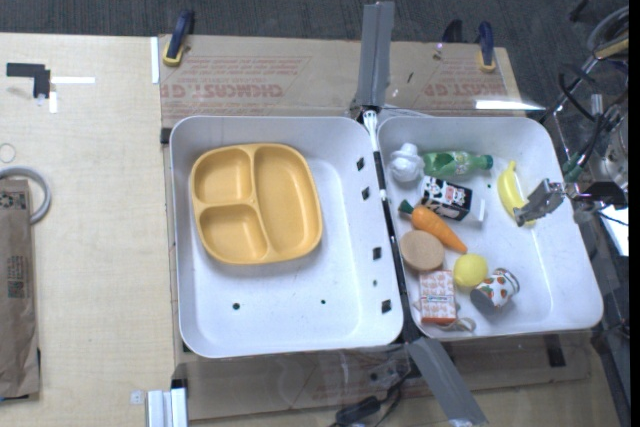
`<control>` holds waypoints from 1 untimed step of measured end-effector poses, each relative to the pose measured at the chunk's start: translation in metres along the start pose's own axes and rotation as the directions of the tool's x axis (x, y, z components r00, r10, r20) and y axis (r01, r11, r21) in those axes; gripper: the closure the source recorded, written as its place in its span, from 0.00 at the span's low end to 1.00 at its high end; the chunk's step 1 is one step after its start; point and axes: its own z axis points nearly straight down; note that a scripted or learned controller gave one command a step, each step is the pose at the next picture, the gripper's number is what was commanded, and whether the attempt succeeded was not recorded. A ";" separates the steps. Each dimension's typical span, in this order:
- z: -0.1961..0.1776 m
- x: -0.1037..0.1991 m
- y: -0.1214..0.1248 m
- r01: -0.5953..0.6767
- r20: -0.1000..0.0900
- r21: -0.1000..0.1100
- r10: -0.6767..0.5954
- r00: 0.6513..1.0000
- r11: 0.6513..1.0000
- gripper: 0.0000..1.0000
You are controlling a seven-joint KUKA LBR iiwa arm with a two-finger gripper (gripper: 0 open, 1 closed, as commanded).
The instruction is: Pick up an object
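Note:
The right bin (560,315) holds several toy items. A green bottle (456,161) and a white lump (405,163) lie at the back. Below them are a black-and-white carton (447,198), a carrot (439,228), a brown disc (422,251), a lemon (470,270), a small orange carton (437,298) and a patterned mug (495,288). A banana (509,189) lies near the right wall. My gripper (535,205) reaches in from the right, low over the bin, just right of the banana's lower end, with nothing seen in it.
The left bin (290,315) contains a yellow divided plate (257,203). A grey post (375,55) rises behind the seam between the bins. Cables and arm hardware (600,145) crowd the right edge. Blue-and-yellow clamps (180,37) grip the cardboard at the back.

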 end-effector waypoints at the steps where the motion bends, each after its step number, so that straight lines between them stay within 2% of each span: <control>1: 0.066 -0.059 0.131 0.026 0.002 -0.002 -0.026 1.000 1.000 0.00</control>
